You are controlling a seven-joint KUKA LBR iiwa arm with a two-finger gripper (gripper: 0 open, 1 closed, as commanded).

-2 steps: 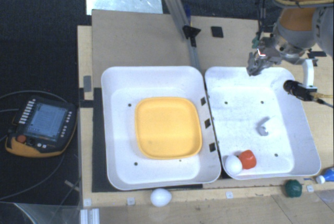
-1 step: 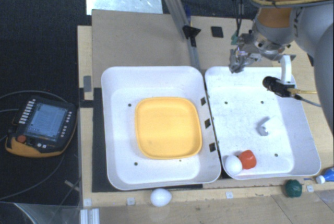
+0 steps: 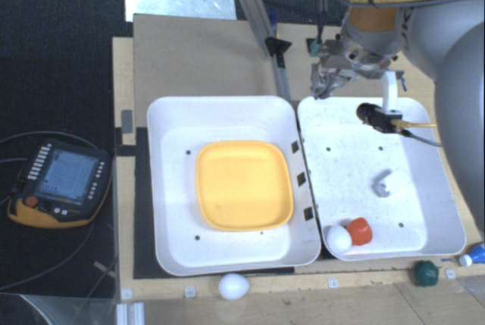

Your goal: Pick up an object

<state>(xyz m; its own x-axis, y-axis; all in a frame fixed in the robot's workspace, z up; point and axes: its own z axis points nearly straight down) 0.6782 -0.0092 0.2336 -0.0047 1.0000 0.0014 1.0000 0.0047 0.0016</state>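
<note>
The bench carried two white bins, my claw [image 3: 324, 85] hung at twelve o'clock over the right bin [image 3: 424, 240], its grip impossible to judge; nothing seemed picked yet, so I needed to descend toward the orange piece [image 3: 359, 231] at six o'clock.

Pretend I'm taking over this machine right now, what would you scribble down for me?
Gripper: over the right bin's far-left corner, nothing seen between its fingers.
Right bin: orange piece and white ball at the near-left corner, small grey part mid-bin.
Left bin: yellow plate.
White egg and green thing lie on the bench, outside the bins.
Done: nothing picked.
Left: grasp and lift one object.
</note>
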